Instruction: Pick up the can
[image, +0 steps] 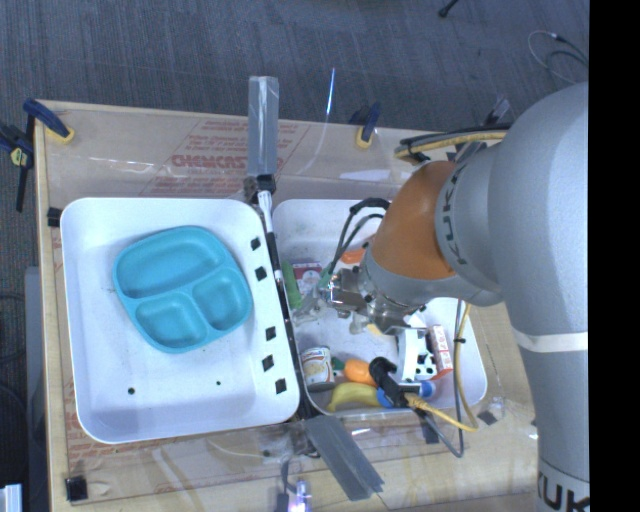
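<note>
Tabletop (150, 150): carries two shallow white bins side by side.

Left bin (100, 400): holds one blue divided plate (180, 288), lying flat toward the far-left part of the floor.

Right bin (478, 372): cluttered. The arm (540, 220) enters from the view's right and bends down over the middle of this bin. Its orange band (420, 225) sits above the wrist.

Jaws: they point down into the right bin beneath the wrist, near its middle. The wrist housing hides most of them. How far apart they stand cannot be told, nor whether anything is between them.

Can (316, 367): a small labelled can with a pale top, apparently upright. It stands in the right bin near the front-left corner, close against the wall shared with the left bin. It lies toward the near side and the view's left of the wrist assembly, apart from it, and is not under the jaws. Bare bin floor shows between the can and the metal parts of the wrist.

Neighbouring items, right bin:
- Banana (352, 396) along the near wall, just right of the can.
- Small orange item (357, 371) just beside the can's right side, above the banana.
- Green item (291, 283) against the left wall, farther back than the can.
- White carton (437, 350) with red and black markings at the right side, below the arm.
</note>
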